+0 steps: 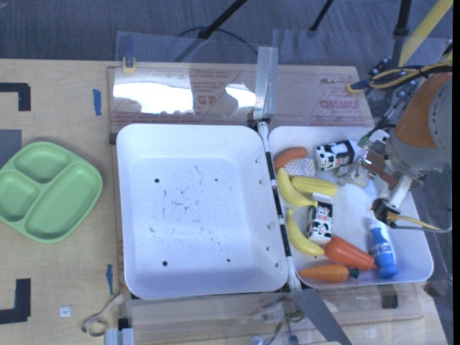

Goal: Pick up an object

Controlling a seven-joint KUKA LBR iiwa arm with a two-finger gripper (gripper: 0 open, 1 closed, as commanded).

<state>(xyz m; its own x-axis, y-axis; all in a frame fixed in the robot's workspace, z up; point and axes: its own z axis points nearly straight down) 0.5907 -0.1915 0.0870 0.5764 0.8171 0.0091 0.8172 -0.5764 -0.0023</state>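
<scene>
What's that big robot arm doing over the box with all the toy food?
The grey and orange robot arm reaches over the right white bin, which holds yellow toy bananas, orange toy carrots, black-and-white cow-print blocks and a blue bottle. Its gripper hangs near the far block. Nothing looks picked up yet.

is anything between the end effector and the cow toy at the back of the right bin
Nothing visible does. The end effector sits just right of the cow toy in the right bin, with no object between them.
</scene>
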